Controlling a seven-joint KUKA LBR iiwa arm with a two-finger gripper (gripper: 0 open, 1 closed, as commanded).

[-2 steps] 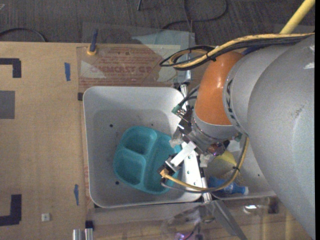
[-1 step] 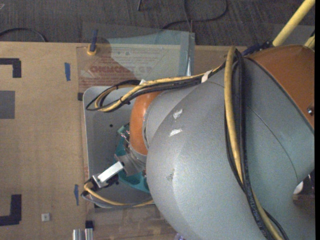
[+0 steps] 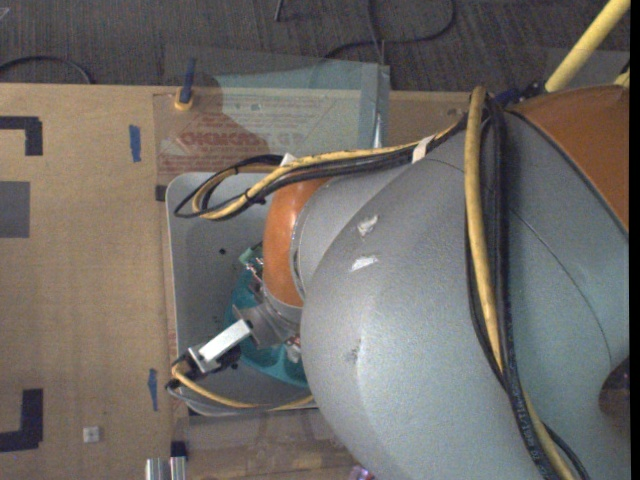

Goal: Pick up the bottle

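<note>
Overhead cam view: big grey arm (image 3: 440, 318) w/ orange band (image 3: 282, 238) reaches down into a white bin (image 3: 190, 258) on the tan desk (image 3: 80, 268). A teal item (image 3: 285, 366), poss. the bottle, lies under the wrist. Jaws hidden, can't tell their state.

Robot lab: plywood bench (image 3: 80, 298), taped markers, loose floor cables (image 3: 410, 8)

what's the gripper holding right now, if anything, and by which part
It cannot be told. The arm reaches down into the white bin and covers its own gripper; a teal object lies beneath the wrist, but no grasp shows.
</note>
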